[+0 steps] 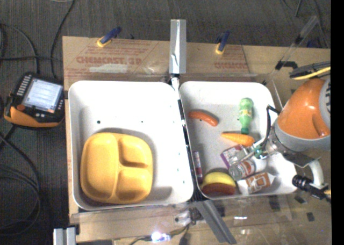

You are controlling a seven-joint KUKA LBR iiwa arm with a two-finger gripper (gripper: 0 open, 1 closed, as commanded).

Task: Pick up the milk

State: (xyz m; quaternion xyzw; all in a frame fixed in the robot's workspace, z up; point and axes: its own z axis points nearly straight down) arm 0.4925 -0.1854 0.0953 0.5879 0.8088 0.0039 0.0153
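The grey two-finger gripper (262, 150) hovers over the near-right clutter, aligned for the small white-and-orange milk carton (257, 183). Its grip state cannot be told.

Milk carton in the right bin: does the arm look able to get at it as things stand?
Probably yes. The milk lies on its side at the near edge of the right bin, uncovered from above, with the hand just beyond it. The bottle and apple crowd its left side.
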